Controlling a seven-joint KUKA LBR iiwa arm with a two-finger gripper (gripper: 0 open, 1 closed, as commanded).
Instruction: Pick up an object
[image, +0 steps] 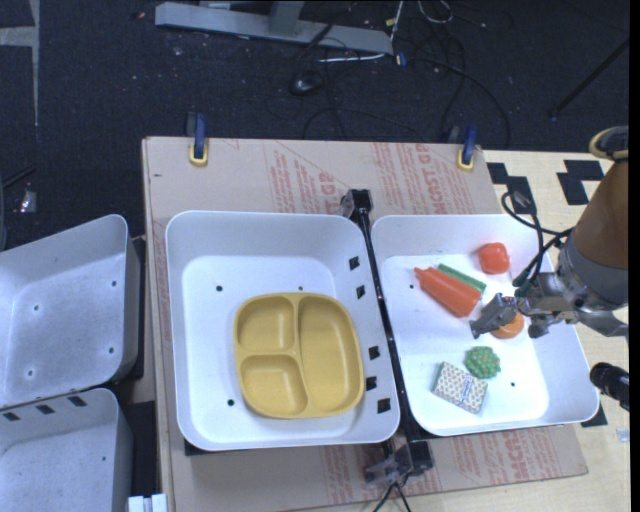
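Gripper low in right bin, over a small orange object; whether it grips, you cannot tell. Before lifting, centre on that piece, clear of the carrot and green toy.

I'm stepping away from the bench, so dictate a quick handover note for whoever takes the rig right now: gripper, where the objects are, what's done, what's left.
Gripper: low in the right bin, beside a small orange piece; I can't tell whether anything is gripped.
Right bin also holds the carrot with a green strip next to it, a red-orange piece near the far wall, a green broccoli, and a patterned pouch nearest the front.
Left bin: yellow divided plate.
Done: arm is down among the objects.
Left: no object is visibly lifted yet; the pick remains to be confirmed.
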